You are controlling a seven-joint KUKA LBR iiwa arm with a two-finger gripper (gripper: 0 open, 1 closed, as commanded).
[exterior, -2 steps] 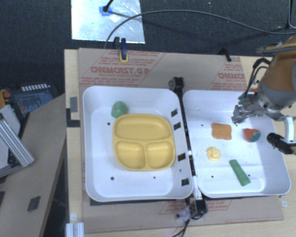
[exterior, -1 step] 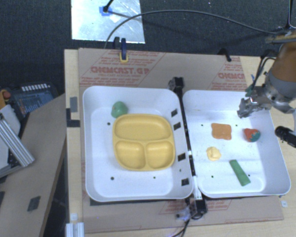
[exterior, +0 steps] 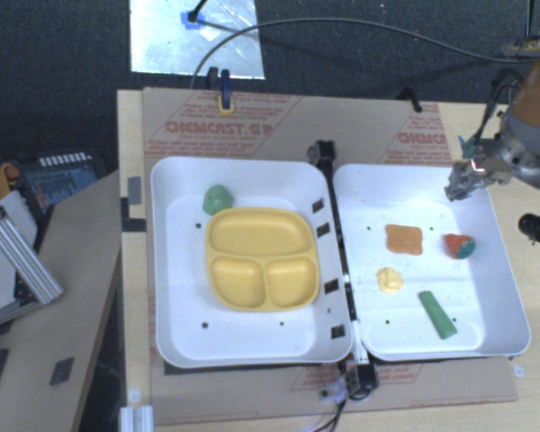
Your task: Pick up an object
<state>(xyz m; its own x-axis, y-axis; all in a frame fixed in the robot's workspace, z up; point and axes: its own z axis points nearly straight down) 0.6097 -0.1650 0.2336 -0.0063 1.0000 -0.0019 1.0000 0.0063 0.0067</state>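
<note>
The right bin [exterior: 369, 187] holds an orange flat piece [exterior: 403, 238], a red and teal object [exterior: 459, 245], a small yellow object [exterior: 390, 280] and a green stick [exterior: 436, 314]. My gripper [exterior: 460, 184] hangs over the bin's far right corner, up and to the right of the orange piece. Nothing shows between its fingers. In the left bin [exterior: 175, 196] a yellow divided tray [exterior: 259, 257] lies with a green round object [exterior: 218, 198] just beyond its far left corner.
A black divider with clips [exterior: 331, 232] runs between the two bins. Cables [exterior: 360, 27] cross the dark floor behind the bench. A black part [exterior: 538, 229] sticks in at the right edge beside the right bin.
</note>
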